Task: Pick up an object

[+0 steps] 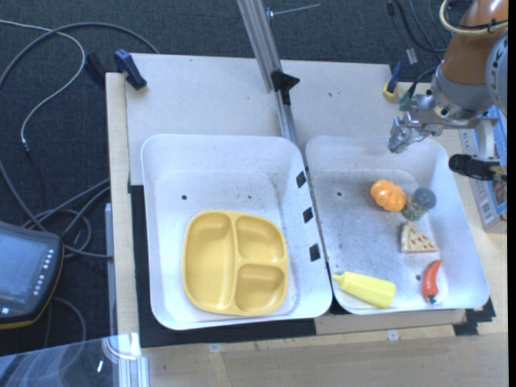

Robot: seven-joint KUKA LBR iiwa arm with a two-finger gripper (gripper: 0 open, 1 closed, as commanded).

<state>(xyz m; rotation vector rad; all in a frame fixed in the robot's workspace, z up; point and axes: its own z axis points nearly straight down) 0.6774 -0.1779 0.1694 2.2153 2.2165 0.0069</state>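
Orange fruit (pixel 388 195) partly hides a small jar (pixel 418 203); the claw (pixel 400 139) is too blurred to tell its opening.

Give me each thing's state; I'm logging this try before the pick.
Gripper: above the right bin's far rim, holding nothing.
Orange: loose in the right bin.
Can: beside the orange.
Wedge: lying flat.
Chili: lying.
Yellow block: lying.
Tray: in the left bin.
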